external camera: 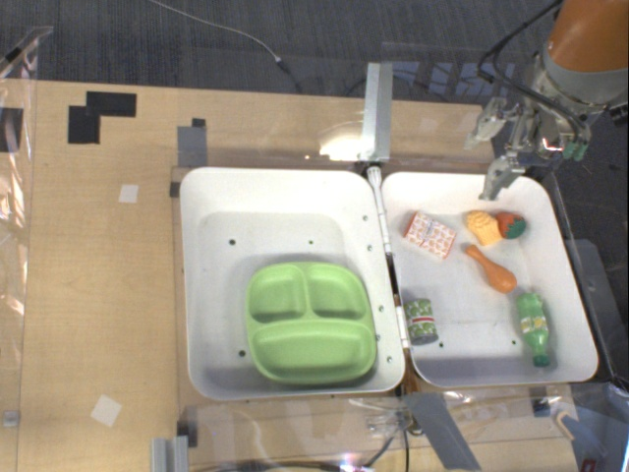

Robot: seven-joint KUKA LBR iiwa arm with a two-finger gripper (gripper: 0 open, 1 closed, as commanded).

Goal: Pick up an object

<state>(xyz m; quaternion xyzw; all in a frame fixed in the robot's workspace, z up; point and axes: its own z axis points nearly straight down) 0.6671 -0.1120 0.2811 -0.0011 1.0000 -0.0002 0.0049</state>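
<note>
The hand point(498, 180) hangs over the right bin's point(580, 357) far rim; I cannot tell its state. Just beyond it lie a yellow toy point(481, 227), an orange drumstick point(490, 268), a patterned packet point(429, 235), a green bottle point(534, 329) and a can point(421, 321).

Arm point(588, 23): broad orange band, rounded and smooth, glossy sheen on its curve. Grey ring directly under the orange band, darker at its lower edge.

Wrist section below the grey ring: pale metal bracket-work, angular, with bright silver plates. Small green patch and a small red-orange spot on the plates right of the bracket-work.

Cables: several thin black leads looping left of the orange band, running down toward the bracket-work.

Gripper point(498, 180): slim pale grey metal fingers hanging below the bracket-work, narrow and straight-sided. Detail of the fingertips too small to resolve.
</note>
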